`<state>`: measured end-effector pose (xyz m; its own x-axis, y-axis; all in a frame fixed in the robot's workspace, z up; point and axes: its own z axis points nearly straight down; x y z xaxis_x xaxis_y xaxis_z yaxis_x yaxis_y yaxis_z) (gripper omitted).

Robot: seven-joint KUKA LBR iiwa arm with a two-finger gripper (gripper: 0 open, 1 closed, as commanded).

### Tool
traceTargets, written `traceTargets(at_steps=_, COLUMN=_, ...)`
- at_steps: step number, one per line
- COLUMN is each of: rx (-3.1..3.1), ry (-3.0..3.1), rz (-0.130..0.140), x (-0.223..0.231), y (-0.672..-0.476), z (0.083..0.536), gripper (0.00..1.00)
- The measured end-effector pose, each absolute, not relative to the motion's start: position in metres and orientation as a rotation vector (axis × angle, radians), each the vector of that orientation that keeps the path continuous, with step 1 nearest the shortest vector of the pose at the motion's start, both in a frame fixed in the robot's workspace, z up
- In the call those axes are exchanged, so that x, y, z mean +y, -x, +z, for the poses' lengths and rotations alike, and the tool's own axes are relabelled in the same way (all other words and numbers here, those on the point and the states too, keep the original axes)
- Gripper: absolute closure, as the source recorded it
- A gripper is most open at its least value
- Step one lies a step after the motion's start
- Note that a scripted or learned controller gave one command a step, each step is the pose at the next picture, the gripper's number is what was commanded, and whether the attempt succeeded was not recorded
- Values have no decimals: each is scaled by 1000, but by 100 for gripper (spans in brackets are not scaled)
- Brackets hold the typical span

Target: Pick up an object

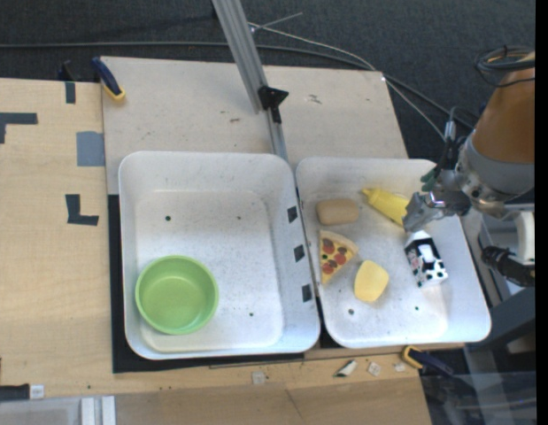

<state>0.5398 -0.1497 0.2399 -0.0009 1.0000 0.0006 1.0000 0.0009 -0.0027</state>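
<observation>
The right bin point(459, 321) holds several small items: a yellow squeeze bottle point(386, 204), a brown bread roll point(337, 211), a pizza slice point(335, 255), a pale yellow wedge point(371, 282) and a black-and-white carton point(425, 261). My gripper point(421, 212) hangs over the right part of this bin. It is just right of the yellow bottle's end and just above the carton. Nothing shows between its tips.
A green bowl point(176, 293) sits in the front-left corner of the left bin point(203, 171). A slanted metal pole point(247, 56) crosses the bench behind the bins. Cables trail at the back right. The arm's orange band point(508, 118) rises at the right edge.
</observation>
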Motion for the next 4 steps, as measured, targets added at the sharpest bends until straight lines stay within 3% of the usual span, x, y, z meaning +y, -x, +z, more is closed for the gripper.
traceTargets(at_steps=1, rx=-2215, ry=2217, rz=11, x=-159, y=-535, z=186, gripper=0)
traceTargets(at_steps=3, rx=-2221, ry=2223, rz=2, x=-156, y=-542, z=89, gripper=0)
traceTargets(at_steps=4, rx=-2217, ry=2218, rz=1, x=-155, y=-542, z=100, gripper=100)
